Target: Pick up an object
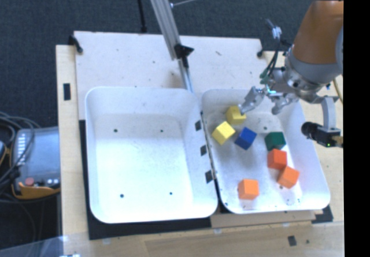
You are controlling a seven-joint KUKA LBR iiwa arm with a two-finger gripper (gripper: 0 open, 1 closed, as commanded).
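Dark carpet surrounds our bench. Our gripper [265, 101] hangs with fingers spread and nothing between them, just at two o'clock from the nearest yellow block [235, 115] in the right bin [315, 192]. We judge lifting not begun.

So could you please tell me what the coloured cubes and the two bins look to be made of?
The cubes, such as the blue cube and yellow cube, look like painted wood or solid plastic: flat matte faces, sharp edges, no glare. Which one is unclear. The right bin and left bin look like thin moulded white plastic, with rounded corners, rolled rims and a soft sheen.
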